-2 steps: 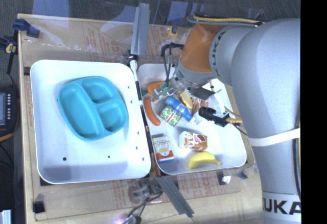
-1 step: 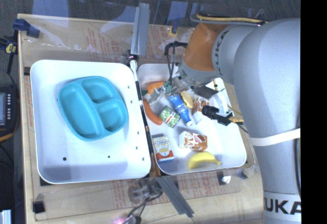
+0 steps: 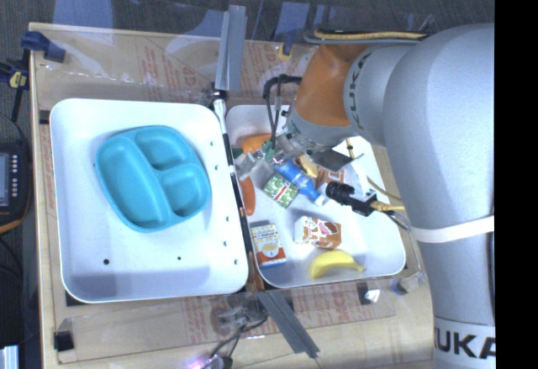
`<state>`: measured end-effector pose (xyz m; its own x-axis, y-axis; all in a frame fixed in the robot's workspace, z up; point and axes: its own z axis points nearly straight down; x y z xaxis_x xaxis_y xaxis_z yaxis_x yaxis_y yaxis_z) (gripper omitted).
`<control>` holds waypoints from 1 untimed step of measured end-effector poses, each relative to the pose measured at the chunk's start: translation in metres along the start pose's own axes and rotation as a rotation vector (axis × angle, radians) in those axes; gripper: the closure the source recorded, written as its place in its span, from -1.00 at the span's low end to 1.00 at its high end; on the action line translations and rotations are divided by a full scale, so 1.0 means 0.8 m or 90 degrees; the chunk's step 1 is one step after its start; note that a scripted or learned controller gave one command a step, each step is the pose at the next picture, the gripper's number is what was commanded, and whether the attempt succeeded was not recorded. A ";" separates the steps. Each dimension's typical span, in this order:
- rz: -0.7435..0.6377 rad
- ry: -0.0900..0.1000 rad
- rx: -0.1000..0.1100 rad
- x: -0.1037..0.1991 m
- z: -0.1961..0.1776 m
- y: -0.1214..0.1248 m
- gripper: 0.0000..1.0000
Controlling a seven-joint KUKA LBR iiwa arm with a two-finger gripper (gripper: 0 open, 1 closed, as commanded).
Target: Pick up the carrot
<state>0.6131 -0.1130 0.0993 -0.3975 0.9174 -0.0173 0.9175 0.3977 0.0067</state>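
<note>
The arm (image 3: 420, 132) fills the right of the view, grey with an orange band (image 3: 324, 94) above the wrist, and bends down over the right bin (image 3: 382, 262). Its wrist hangs above the back half of that bin, and the gripper (image 3: 273, 153) is low among the clutter near the bin's left wall. Whether it is open or closed, I cannot tell; the wrist and the items around it hide too much.

The left bin (image 3: 76, 266) lies beside the right one, their walls touching along the middle. In it sits a blue tray (image 3: 151, 176) with three compartments, turned at a slant.

In the right bin, a banana (image 3: 336, 263) lies near the front wall. Behind it is an orange-and-white packet (image 3: 318, 232), and to the left of that a small carton (image 3: 267, 243) near the left wall. A green packet (image 3: 280, 187) and a blue packet (image 3: 298, 176) lie close under the wrist.

The carrot (image 3: 249, 197) lies along the left wall of the right bin, just in front of the gripper and behind the carton. An orange thing (image 3: 255, 142) shows at the back, beside the gripper; what it is, I cannot tell.
</note>
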 end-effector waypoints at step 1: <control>-0.121 0.011 0.025 -0.023 0.008 0.039 -1.00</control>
<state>0.6489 -0.1176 0.0930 -0.5632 0.8263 0.0033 0.8258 0.5629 -0.0341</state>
